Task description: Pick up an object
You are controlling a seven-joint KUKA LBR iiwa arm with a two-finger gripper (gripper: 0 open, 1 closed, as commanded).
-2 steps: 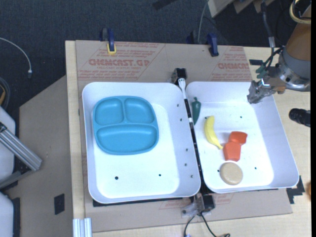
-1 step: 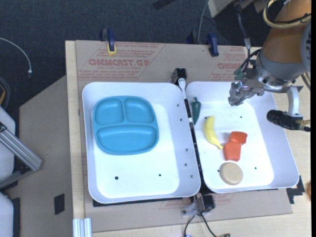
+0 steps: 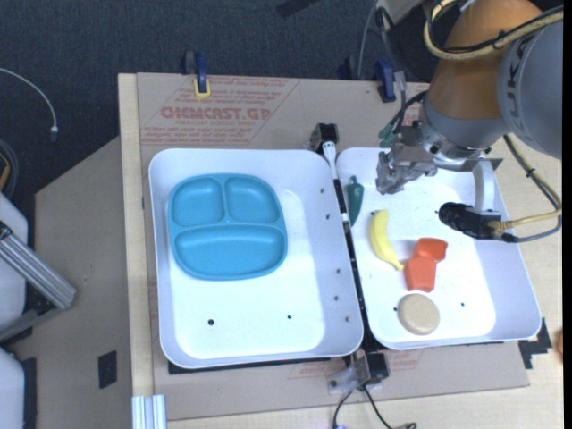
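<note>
Over the right-hand white bin (image 3: 509, 315) the grey arm's gripper (image 3: 393, 179) hangs at the far-left corner; whether its fingers are parted I cannot tell. Four loose things lie in that bin: one yellow banana (image 3: 384, 238) in its left half, long axis running near to far, one orange block (image 3: 424, 263), one tan disc (image 3: 418, 314), one dark green piece (image 3: 354, 198). Beside it, the left white bin (image 3: 179, 329) bears one blue divided plastic tray (image 3: 229, 226).
</note>
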